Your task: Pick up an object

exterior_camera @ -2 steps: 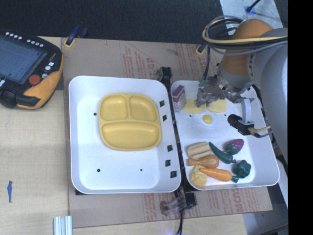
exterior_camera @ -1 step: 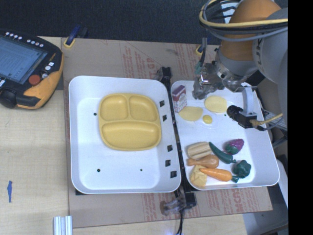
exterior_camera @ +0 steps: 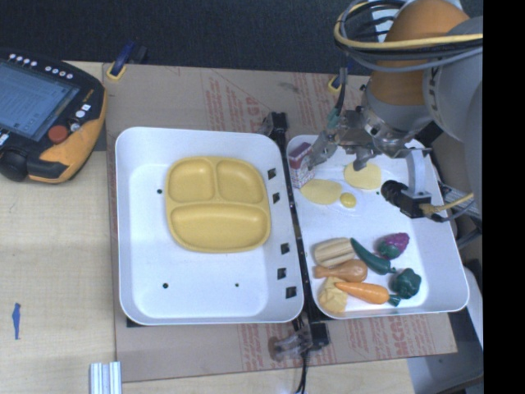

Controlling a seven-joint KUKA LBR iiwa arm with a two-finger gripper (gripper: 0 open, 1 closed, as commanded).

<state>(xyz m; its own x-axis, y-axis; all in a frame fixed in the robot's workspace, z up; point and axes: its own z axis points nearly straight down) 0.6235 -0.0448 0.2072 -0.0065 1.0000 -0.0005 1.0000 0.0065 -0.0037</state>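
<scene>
My gripper (exterior_camera: 307, 171) hangs low over the far left corner of the right bin (exterior_camera: 439, 302), beside a small maroon piece (exterior_camera: 299, 150) at the bin wall. Whether it touches that piece is unclear. Just right of it lie a flat pale yellow piece (exterior_camera: 321, 191), a small yellow disc (exterior_camera: 349, 200) and another pale yellow slice (exterior_camera: 362, 175). At the near end of the bin sit a bun (exterior_camera: 332, 251), a green pepper (exterior_camera: 371, 257), a purple fruit (exterior_camera: 394, 243), a carrot (exterior_camera: 361, 290) and a dark green broccoli (exterior_camera: 405, 282).
The left bin (exterior_camera: 139, 286) holds a yellow divided plate (exterior_camera: 218, 203). A teach pendant (exterior_camera: 45, 117) lies on the bench at far left. The arm's grey body and orange band (exterior_camera: 418, 31) loom over the right bin's far end, with cables and a black fitting (exterior_camera: 400, 195).
</scene>
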